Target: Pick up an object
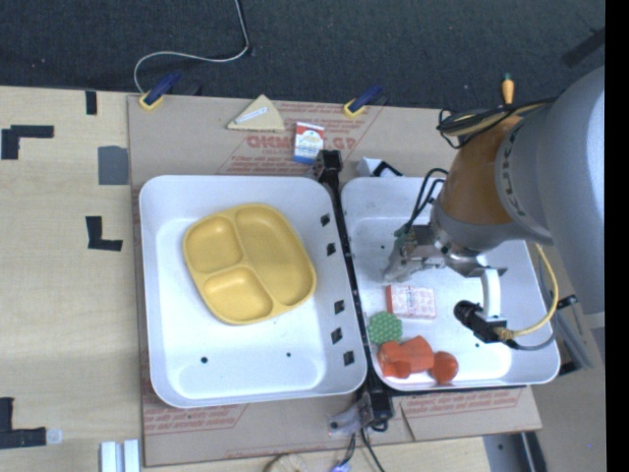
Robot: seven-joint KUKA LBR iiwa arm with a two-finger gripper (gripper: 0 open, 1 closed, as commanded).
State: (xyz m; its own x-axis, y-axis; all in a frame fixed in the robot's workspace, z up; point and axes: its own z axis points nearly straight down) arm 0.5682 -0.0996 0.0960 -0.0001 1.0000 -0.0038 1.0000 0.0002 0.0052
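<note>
in the right bin (521, 367) i see a small flat packet (410, 301) with pink and white on it, lying near the middle of the bin floor. just below it and a bit to the left sits a green round thing (384, 326), and under that are some orange-red toys (415, 358) bunched together near the bin's front edge. the green thing touches the orange-red ones. my claw (410, 260) is down in this bin, right above the packet and very close to it, but i cannot tell how it is set, or if it has hold of anything, because the arm's wrist is in the way. the grey arm (550, 165) with its orange band (474, 175) comes in from the right. in the left bin (162, 293) lies a yellow tray (248, 262) with three parts, turned a little sideways. behind the bins on the bench (59, 293) i see a small red and white box (309, 143) and a pale wedge shape (258, 115), and a thin white cable (211, 55) loops on the dark floor.
</note>
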